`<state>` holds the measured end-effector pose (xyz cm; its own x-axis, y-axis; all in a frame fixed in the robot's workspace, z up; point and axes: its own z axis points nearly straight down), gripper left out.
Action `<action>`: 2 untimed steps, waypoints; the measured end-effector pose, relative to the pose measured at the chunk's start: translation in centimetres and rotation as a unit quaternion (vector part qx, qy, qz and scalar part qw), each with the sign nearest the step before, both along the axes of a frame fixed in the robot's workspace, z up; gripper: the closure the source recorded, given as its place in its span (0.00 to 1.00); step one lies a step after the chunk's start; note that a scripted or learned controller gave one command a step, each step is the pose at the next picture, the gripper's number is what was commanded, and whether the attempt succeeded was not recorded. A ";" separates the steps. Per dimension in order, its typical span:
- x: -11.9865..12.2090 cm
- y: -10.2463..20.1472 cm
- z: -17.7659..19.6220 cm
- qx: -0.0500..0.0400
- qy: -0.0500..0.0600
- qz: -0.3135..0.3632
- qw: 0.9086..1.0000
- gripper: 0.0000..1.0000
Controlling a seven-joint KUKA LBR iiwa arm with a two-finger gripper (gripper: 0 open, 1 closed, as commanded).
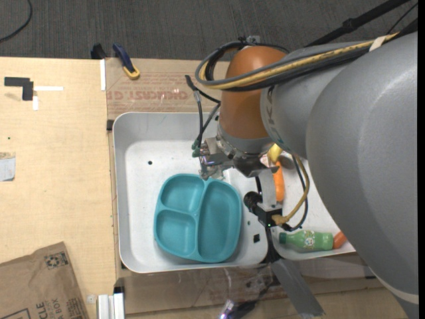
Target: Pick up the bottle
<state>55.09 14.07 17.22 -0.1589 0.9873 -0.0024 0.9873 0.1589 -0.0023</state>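
Currently end effector point(211, 167), grip state unreadable, is hovering at teal tray's point(198, 218) 12 o'clock; bottle point(305, 240) is lying toward 4 o'clock, needing relocation across the bin divider first.

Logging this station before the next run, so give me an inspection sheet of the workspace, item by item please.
Surface: two white bins side by side on a wooden bench.
Job's things: green bottle lying in the right bin.
Clutter: teal divided plate in the left bin; orange item near the bottle.
Grippers: gripper above the plate's far edge; finger state unclear.
Cables: black and yellow cables along the arm.
Surroundings: cardboard, blue-yellow clamp.
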 end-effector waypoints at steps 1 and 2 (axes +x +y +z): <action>-2.8 -3.2 13.0 0.000 0.000 0.164 0.986 1.00; -2.8 -3.1 13.0 0.000 0.000 0.165 0.986 0.00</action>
<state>52.28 10.96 30.19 -0.4708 0.8822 -0.0018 0.8822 0.4708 -0.0026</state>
